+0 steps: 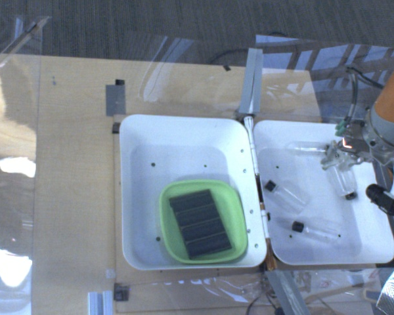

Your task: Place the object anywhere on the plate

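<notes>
Tubes: clear, black-capped, one [285,193] mid right bin [374,254], another [315,230] nearer the front edge. Plate [233,205], green, sits in left bin [138,176], a dark ridged block [200,223] on it. Pincer [341,155] hovers over right bin's far side; whether it grips anything cannot be told. Risks: tubes are slick and roll, clear so hard to locate; block leaves little free plate.

— What carries everything here?
— A pale wooden bench [65,176], partly under clear plastic sheeting.
— And directly on it?
— Two shallow white bins, touching side by side: the left bin [138,195] and the right bin [276,143]. A grey bar [252,81] runs back from their shared seam, and a small grey bracket [115,98] sits near the left bin's far corner.
</notes>
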